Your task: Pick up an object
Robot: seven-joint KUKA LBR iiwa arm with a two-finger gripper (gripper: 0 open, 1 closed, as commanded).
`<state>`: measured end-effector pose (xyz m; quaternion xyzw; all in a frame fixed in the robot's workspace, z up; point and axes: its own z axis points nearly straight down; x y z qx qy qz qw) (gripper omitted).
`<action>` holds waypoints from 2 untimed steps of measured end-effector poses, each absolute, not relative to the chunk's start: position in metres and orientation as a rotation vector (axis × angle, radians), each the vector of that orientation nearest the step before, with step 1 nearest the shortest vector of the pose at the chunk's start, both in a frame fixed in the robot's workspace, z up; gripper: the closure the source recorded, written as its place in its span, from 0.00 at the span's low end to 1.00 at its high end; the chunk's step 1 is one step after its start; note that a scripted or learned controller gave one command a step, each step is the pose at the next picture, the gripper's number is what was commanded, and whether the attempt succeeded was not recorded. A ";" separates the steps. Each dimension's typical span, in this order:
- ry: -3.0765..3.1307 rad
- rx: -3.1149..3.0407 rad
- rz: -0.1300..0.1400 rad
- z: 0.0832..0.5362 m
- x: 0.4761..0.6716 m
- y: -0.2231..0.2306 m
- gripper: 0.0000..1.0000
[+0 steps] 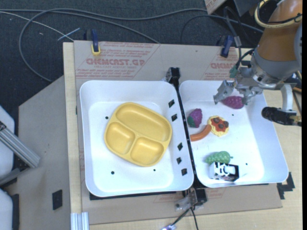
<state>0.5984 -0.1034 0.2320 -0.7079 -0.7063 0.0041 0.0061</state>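
Reaching in from the right, the grey arm point(278, 56) with its orange band hangs over the far part of the right bin point(268, 143). Its end effector point(236, 94) sits low over a purple bunch of grapes point(234, 102), with one grey finger point(222, 92) to the left of the fruit and the other to the right. The fingers look spread, and the grapes lie between them near the bin floor; whether the fingers actually touch the fruit cannot be told from this angle.

Nearer the middle of the right bin lies a second purple piece with a green part point(194, 117), close to the divider between the bins. Just right of it is a small slice of pizza point(219, 125), and an orange sausage point(200, 134) curves beside and below that slice, touching or nearly touching it. Toward the near edge of the same bin sits a green bunch of grapes point(218, 156), resting against a small black and white box point(224, 171).

The left bin point(91, 128) holds a yellow tray point(138, 133) with three compartments, lying flat and turned at a slant. Both bins rest on a board point(120, 56) printed with red lettering, which is held to the table by blue clamps point(95, 40) at its far edge. Cables point(43, 28) trail over the dark floor beyond.
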 end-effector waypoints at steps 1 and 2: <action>-2.221 -2.220 0.000 0.239 0.601 -0.103 0.00; -2.216 -2.216 0.006 0.178 0.595 -0.097 0.00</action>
